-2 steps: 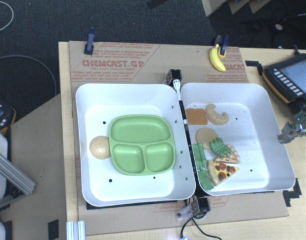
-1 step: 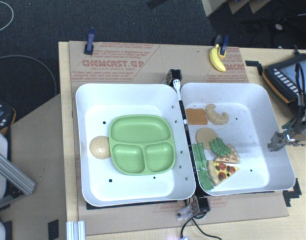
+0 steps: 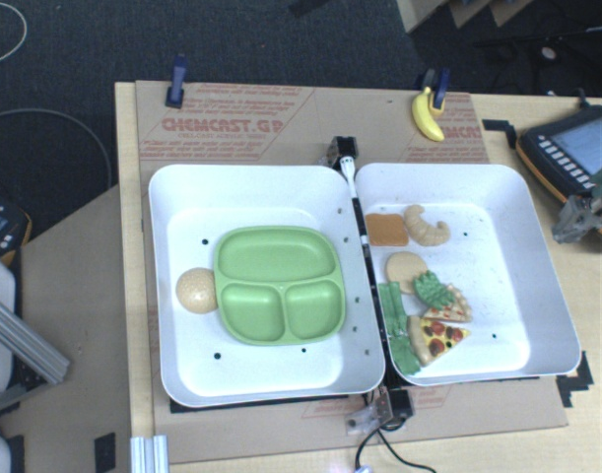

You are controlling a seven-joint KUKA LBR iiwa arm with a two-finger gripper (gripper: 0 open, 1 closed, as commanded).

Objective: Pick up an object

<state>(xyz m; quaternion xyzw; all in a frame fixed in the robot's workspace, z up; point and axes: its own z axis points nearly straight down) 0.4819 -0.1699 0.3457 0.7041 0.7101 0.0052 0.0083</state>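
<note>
Gripper state cannot be told; easiest pick is bun (image 3: 196, 290), touching tray (image 3: 279, 284) at its 9 o'clock in left bin (image 3: 172, 190): descend vertically, centred, approx. clear of tray rim, avoiding right bin's (image 3: 517, 205) clutter.

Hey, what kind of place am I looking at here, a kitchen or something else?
Probably a robot lab bench, not a kitchen: two white bins sit on a clamped board, holding toy food like a pizza slice and a green divided plate.
</note>
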